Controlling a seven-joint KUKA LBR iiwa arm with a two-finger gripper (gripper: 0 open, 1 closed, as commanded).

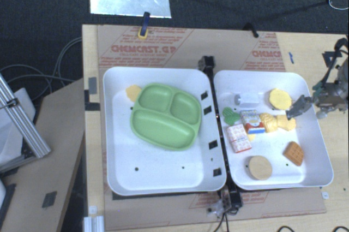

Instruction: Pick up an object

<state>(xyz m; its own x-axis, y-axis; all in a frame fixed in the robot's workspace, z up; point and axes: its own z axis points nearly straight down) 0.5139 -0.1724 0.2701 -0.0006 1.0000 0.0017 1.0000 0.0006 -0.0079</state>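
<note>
The right bin [316, 171] holds several toy foods: a yellow disc [280, 98], a pale yellow piece [278, 122], a red and white carton [238, 138], a small red-labelled pack [252, 122], a green piece [230, 115], a tan round biscuit [260, 167] and a brown waffle [293, 153]. My gripper [312, 105] hangs at the right bin's right rim, just right of the yellow disc and the pale yellow piece. Nothing shows in its grasp.
The left bin [117, 171] carries a green divided plate [165, 115] with a small yellow piece [133, 93] at its upper left. A black divider [214, 116] runs between the bins. A grey-white item [246, 100] lies near the right bin's back.
</note>
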